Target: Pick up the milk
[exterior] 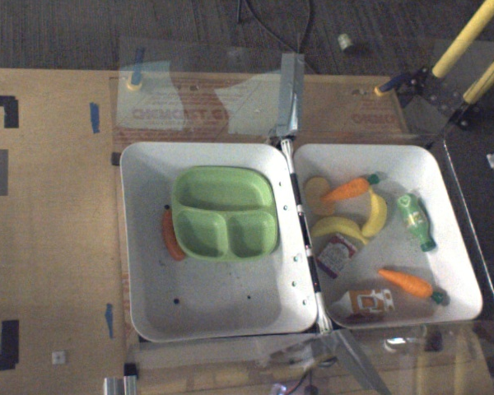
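In the camera view, two white bins sit side by side on a tan bench. The left bin (144,303) holds a green divided plate (224,212) in its upper half, with an orange sausage-like piece (172,235) lying just beside the plate at its 9 o'clock edge, partly tucked under the rim. In the right bin (459,245), the milk (366,301) is a small white carton with an orange label, lying on its side at about 6 o'clock, close to the bin's near wall. A carrot (407,284) lies just beside it at its 2 o'clock, green tip pointing toward 4 o'clock. A small dark-labelled packet (335,253) lies at the milk's 11 o'clock, apart from it. Beyond the packet, two bananas (377,214) curve together, and a second carrot (350,189) lies against a round tan disc (316,190) near 11 o'clock of the bin. A green bottle (416,220) lies at the bin's 3 o'clock side. Yellow-handled tools (469,31) rest off the bench at 1 o'clock.
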Available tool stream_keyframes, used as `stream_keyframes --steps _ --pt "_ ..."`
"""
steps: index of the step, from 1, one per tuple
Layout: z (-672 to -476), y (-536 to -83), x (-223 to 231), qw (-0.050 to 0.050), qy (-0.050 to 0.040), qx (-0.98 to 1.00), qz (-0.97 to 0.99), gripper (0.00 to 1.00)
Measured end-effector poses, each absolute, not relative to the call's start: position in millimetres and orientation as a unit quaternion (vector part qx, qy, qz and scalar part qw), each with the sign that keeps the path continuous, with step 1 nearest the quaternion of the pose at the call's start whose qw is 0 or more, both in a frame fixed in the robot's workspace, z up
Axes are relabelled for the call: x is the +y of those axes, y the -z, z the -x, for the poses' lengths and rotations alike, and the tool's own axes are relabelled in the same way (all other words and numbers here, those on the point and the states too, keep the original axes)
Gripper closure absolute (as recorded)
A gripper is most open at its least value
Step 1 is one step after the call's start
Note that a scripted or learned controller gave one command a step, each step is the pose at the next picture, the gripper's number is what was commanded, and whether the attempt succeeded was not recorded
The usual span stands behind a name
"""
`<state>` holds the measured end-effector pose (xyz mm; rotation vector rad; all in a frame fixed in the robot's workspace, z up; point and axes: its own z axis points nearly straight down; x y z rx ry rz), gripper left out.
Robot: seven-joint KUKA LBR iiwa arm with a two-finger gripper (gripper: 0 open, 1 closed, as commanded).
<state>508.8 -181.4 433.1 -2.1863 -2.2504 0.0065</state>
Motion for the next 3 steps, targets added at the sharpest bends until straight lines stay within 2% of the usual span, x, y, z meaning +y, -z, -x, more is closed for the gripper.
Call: stream_keyframes --steps 1,2,3 --pt "-591.6 -433 -222 0.000 -0.0014 -0.655 0.756 1.00" --pt "-661.3 -432 -214 0.000 -0.0015 -0.601 0.799 1.00" --pt "-661.7 -432 -212 0.000 -0.0016 -0.602 0.799 0.00"
